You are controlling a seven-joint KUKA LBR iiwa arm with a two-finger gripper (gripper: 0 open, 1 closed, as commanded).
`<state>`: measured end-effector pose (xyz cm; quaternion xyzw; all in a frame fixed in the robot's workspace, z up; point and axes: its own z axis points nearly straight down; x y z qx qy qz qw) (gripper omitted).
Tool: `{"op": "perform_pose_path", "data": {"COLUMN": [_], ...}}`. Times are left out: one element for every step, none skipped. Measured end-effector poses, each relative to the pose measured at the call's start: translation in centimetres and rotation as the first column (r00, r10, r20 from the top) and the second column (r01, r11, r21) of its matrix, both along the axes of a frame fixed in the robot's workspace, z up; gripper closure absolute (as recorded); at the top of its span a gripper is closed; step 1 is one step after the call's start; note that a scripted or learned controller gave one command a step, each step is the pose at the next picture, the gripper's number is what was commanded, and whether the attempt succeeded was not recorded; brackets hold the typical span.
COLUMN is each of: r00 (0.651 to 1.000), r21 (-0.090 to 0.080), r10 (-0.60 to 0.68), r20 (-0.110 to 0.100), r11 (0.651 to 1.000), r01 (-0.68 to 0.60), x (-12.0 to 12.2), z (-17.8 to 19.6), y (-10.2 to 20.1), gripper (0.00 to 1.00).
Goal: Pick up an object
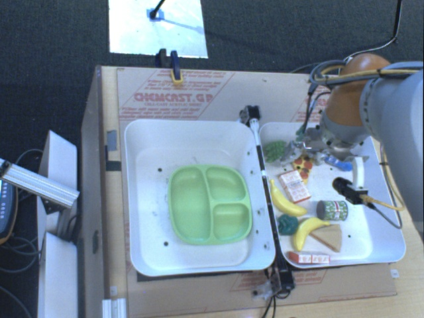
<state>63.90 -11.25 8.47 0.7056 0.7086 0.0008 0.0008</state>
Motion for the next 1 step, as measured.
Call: {"op": "perform_pose_path", "data": {"r00": [1.0], "r21": [0.0], "r10": [-0.003], "r20": [-0.002], "r11": [1.0], "r01": [0.003], "x": [-6.03], "z": [-0.05], "y": [0.82], "gripper": [0.0]}}
